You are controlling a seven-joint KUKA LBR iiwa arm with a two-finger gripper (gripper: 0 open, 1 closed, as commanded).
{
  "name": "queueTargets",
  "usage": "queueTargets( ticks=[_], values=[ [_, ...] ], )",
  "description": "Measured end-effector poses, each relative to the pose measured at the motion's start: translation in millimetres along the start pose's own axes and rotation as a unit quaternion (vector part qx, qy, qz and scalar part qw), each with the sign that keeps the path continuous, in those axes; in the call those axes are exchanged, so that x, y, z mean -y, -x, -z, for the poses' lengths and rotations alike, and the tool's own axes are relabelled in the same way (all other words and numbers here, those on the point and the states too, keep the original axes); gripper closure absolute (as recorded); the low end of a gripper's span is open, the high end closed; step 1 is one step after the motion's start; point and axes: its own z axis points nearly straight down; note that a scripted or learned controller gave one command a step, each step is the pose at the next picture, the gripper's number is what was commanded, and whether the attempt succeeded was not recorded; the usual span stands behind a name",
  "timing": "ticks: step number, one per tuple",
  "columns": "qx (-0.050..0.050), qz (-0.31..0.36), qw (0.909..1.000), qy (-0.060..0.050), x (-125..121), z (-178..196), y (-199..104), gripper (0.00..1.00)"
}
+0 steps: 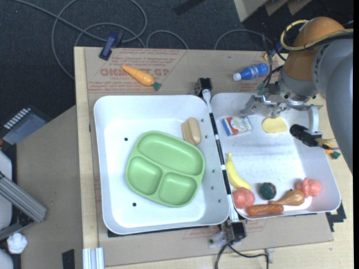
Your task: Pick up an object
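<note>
Gripper (263, 112): over far end of R bin (331, 175), low above the floor; two metal fingers (251, 107) read as spread apart, nothing btwn them.
Why there: prob. lining up on a pick; nearest candidates lie just under and beside it.
Pale yellow piece (275, 125): flat on R bin floor, just below gripper, near its R-hand finger; likeliest target, by my guess.
Small carton (235, 126): white/red/blue, lying flat, just beside the gripper on the divider side; 2nd candidate.
R bin, near end: banana (235, 174) along the divider wall; red round fruit (243, 196), dark green ball (267, 190), sausage (265, 209), drumstick (291, 197), pink piece (310, 186). All bunched close, some touching; prob. slid into the low corner, hard to pick singly.
L bin (106, 150): green divided plate (165, 167) mid-floor, compartments bare; tan bun (191, 130) just beside plate's far edge.
Bench, outside bins: carrot (140, 75), blue bottle (251, 72) on its side, both well apart from gripper.
Hard to make out: fingertip height over floor; whether either tip touches the pale yellow piece; what that piece is (fruit slice? chip?).
Hidden/cut off: R bin's far R corner behind the arm; carton print too small to read; sausage/drumstick overlap unclear.
</note>
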Motion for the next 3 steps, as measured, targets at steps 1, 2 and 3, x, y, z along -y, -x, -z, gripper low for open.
queueTargets(
  ticks=[1, 2, 3],
  values=[
    [-0.001, -0.001, 1.0000, -0.007, 46, 43, 11, 0.00],
    [0.000, -0.001, 1.0000, -0.005, 48, 69, 59, 0.00],
    [-0.002, 0.000, 1.0000, -0.008, 34, 26, 13, 0.00]
  ],
)
